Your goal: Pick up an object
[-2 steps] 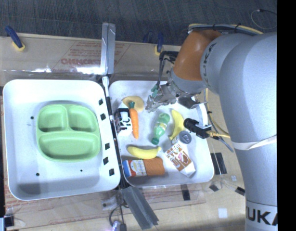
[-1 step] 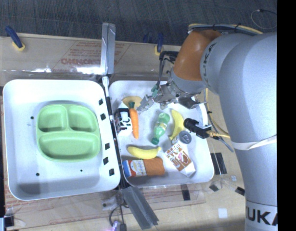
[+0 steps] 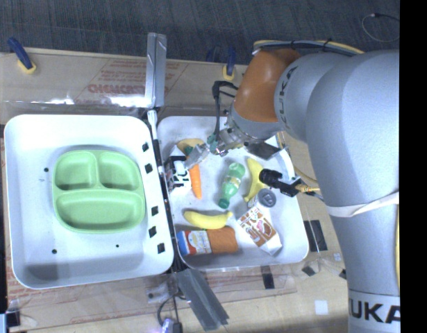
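Gripper (image 3: 187,164) low at the right bin's (image 3: 291,245) left wall beside the carrot (image 3: 196,182); its grip cannot be told

- We see the arm (image 3: 352,151) hiding the right bin's (image 3: 296,245) far right corner.
- We cannot make out the carton's (image 3: 258,229) print.

This is a robotics lab. An industrial KUKA arm (image 3: 338,137) reaches over a table (image 3: 81,75) topped with a taped, printed board, where 2 shallow white bins (image 3: 19,255) sit clamped side by side. Blue clamps (image 3: 20,53), loose cables (image 3: 380,26) and dark carpet surround the setup.
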### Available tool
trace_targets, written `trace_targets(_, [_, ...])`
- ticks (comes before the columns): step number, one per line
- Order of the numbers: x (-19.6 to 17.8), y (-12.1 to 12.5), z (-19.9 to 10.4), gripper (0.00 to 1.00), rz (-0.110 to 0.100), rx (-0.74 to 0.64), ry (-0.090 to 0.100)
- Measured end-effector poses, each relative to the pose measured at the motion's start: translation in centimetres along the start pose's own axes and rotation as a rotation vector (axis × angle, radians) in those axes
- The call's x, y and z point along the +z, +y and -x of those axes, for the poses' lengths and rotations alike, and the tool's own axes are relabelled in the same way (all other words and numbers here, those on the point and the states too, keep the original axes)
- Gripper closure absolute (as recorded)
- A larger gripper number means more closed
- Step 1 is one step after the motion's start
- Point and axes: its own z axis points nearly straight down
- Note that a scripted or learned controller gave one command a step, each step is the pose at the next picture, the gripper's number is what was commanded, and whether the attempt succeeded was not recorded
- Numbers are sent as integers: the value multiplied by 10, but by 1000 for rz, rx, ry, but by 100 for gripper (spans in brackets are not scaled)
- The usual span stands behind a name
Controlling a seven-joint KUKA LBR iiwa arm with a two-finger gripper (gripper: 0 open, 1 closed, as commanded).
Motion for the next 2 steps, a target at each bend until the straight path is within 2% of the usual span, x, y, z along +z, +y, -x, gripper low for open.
trace_targets(1, [-9,2,-5,100,-3,-8,13])
trace_targets(2, [14,-8,10,100,-16,124,18])
